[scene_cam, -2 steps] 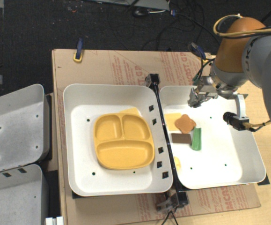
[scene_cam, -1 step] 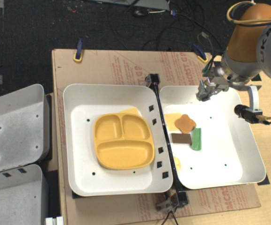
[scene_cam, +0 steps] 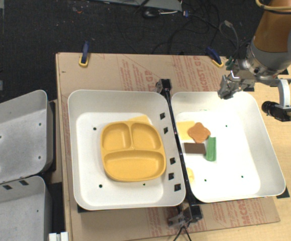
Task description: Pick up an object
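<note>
Bright, even overhead light — white bins point(scene_cam: 225, 187) near glare; shadows soft; focus slightly soft throughout — dark floor underexposed.

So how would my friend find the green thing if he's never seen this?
Look at the right bin, not the left one with the yellow tray. Near its left wall is a small huddle of things. The green block is the upright stick on the huddle's right side, beside the brown block and below the orange piece; nothing else there is green.
</note>
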`<action>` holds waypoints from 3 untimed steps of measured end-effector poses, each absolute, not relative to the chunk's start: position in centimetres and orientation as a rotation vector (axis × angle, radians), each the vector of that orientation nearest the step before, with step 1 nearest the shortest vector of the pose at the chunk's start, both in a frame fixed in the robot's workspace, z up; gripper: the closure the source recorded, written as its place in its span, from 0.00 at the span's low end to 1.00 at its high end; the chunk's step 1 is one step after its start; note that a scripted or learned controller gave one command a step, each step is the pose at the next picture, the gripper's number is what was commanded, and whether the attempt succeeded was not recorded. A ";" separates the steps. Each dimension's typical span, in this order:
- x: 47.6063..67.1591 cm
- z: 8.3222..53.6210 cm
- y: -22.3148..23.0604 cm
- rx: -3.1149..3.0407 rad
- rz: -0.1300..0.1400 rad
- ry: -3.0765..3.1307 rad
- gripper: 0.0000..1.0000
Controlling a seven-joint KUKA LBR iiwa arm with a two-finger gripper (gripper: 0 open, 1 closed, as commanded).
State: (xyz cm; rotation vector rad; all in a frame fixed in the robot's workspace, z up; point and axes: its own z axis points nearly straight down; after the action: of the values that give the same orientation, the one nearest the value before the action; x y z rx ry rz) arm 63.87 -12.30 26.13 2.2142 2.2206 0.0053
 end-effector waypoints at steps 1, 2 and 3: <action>62.1 24.6 -7.5 2.216 -0.002 2.230 1.00; 59.7 25.3 -2.5 2.217 -0.002 2.229 1.00; 57.6 23.8 2.3 2.216 -0.002 2.231 1.00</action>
State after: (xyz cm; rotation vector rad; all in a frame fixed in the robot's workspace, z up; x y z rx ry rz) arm 57.57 2.28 23.78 2.2161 2.2311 -0.0023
